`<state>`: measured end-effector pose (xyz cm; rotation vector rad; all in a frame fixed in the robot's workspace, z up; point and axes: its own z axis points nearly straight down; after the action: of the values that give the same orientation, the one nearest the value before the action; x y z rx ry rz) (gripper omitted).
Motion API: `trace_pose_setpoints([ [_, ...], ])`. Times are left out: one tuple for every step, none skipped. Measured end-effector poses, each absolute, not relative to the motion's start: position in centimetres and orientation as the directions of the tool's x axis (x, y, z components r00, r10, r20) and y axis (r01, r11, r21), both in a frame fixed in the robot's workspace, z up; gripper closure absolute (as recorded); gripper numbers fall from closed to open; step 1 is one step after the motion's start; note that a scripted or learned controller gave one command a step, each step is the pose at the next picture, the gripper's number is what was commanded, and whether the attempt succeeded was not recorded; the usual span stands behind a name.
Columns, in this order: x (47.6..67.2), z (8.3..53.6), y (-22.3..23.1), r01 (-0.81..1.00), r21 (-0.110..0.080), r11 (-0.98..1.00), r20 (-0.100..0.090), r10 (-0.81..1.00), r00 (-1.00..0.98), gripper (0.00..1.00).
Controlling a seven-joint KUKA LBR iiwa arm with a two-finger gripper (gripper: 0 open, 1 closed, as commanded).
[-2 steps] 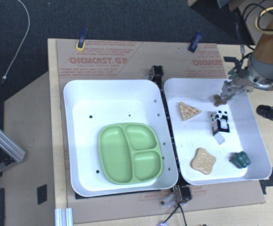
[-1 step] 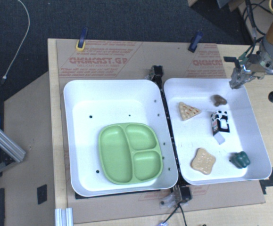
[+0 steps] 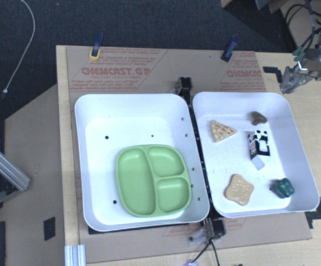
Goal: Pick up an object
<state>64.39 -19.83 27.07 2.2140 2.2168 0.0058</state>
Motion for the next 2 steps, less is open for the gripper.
trace_pose_setpoints([
  [63.7,27.4,-14.8,1.000,-0.001,0.005,0.001,1.000,-0.005,1.00],
  [62.3,27.0,-10.7,1.000,-0.002,0.004,0.002,1.000,-0.004,1.00],
])
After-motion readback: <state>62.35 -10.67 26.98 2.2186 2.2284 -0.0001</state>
